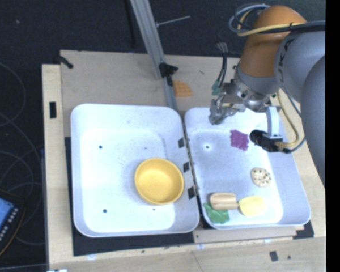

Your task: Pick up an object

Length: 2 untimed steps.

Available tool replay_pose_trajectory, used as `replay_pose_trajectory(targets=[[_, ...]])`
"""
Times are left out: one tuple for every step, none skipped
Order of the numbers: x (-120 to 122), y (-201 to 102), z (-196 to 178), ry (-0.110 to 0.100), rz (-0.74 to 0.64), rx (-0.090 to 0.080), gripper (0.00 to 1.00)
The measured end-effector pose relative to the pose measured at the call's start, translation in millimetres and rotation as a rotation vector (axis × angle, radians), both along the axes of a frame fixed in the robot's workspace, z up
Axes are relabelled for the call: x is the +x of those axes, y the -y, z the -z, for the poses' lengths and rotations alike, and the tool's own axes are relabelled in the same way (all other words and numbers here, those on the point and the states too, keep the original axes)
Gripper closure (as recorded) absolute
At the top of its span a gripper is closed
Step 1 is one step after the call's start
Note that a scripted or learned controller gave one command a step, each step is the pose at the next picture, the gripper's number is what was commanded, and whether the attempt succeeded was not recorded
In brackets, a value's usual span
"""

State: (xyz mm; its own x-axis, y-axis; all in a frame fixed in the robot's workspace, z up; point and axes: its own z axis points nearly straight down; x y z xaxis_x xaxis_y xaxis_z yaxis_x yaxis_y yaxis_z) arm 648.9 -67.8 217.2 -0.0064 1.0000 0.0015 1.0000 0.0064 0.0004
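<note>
While gripper (218,115) hovers at far rim of right white bin (289,220), fingers' state untellable; nothing visibly grasped. Small purple crinkled object (238,139) just beside; pick judged undone.

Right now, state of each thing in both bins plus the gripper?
gripper: over the right bin's far left corner, nothing seen between its fingers
yellow bowl: upright, in the left bin
purple piece: lying loose, right bin
round speckled piece: lying flat, right bin
tan block: on its side, near edge
yellow piece: beside the tan block
green piece: partly under the tan block
</note>
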Motion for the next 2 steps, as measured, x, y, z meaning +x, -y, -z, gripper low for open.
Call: replay_pose_trajectory(targets=[[5,-53,5,-0.002,-0.001,0.000,1.00],[1,-108,-1,0.001,-0.002,0.001,1.00]])
